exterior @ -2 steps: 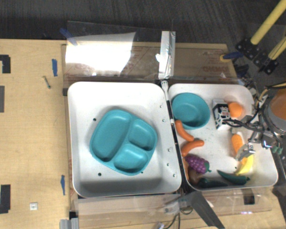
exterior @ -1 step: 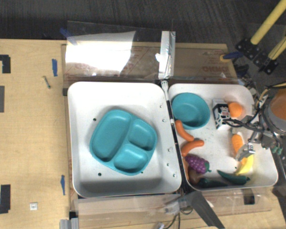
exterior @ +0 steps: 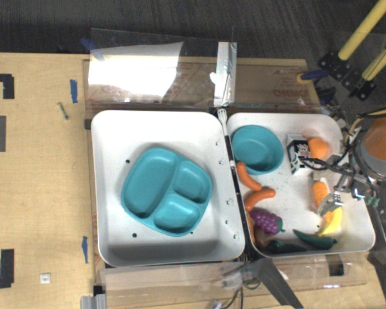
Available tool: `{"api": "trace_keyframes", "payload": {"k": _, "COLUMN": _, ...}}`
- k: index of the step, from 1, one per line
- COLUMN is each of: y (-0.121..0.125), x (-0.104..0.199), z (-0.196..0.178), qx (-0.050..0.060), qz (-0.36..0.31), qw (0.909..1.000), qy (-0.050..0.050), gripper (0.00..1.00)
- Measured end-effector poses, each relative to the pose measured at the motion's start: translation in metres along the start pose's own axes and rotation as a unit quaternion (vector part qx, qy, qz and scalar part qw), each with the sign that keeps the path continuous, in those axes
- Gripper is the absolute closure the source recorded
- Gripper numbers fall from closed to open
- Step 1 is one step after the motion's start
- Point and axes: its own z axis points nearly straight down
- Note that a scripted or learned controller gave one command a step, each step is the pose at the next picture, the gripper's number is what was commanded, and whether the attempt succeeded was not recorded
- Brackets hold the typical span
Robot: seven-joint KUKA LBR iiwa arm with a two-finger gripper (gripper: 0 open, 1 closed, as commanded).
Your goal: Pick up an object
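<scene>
The right bin [exterior: 354, 237] holds several toys. A teal bowl [exterior: 257, 148] sits at its back left. Two orange carrot-like pieces [exterior: 249, 174] [exterior: 260, 196] lie beside the bowl, and purple grapes [exterior: 266, 221] are in front of them. Along the front wall lies a dark green piece [exterior: 312, 239]. An orange ball [exterior: 318, 148] and a black-and-white object [exterior: 300, 153] sit at the back. My gripper [exterior: 332, 203] hangs low over the bin's right side, between an orange piece [exterior: 320, 190] and a yellow piece [exterior: 333, 222], close to both.
The left bin [exterior: 109, 134] holds a teal divided plate [exterior: 167, 190]. The arm's orange band [exterior: 381, 143] and cables [exterior: 347, 166] stand over the right bin's right wall. A metal divider [exterior: 224, 76] rises behind the bins.
</scene>
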Motion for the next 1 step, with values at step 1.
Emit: {"api": "trace_keyframes", "payload": {"k": 1, "y": -0.0065, "x": 0.0293, "z": 0.0106, "qx": 0.000, "qz": 0.009, "qw": 0.9999, "qy": 0.014, "gripper": 0.00}}
